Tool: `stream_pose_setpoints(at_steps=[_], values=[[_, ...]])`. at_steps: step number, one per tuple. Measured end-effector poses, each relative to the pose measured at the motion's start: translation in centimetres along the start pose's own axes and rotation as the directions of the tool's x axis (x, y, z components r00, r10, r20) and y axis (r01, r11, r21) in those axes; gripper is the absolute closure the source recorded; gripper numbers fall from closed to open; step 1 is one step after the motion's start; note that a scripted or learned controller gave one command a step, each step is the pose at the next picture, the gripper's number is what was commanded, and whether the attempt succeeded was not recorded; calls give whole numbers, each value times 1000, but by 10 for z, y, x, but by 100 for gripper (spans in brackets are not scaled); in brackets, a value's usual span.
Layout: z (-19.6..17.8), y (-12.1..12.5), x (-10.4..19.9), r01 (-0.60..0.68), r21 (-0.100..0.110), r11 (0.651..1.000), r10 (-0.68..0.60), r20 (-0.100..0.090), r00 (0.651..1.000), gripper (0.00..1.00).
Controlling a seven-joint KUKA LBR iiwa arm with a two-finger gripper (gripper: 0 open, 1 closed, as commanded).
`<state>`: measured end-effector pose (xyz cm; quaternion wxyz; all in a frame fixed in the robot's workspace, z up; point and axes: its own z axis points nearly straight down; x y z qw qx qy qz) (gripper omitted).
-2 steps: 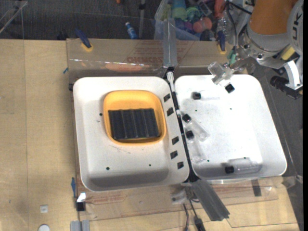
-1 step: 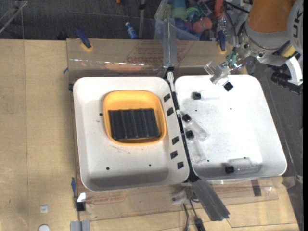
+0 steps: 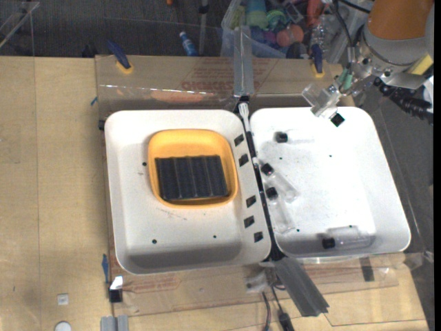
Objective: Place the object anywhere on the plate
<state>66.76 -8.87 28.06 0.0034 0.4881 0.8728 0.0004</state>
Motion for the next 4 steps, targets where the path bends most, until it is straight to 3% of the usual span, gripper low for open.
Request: stream_pose_setpoints(at_steps=[1,2,3,4], values=[[-20,-13,-22,167,-1,986,-167,0,986,100],[-59,-40,-58,239,-1,971,-239,1,971,100],[-111,-85,-108,295,-1,955,-295,1,955,100],[-147,-81,-106,547,-2,837,-547,4,837,100]])
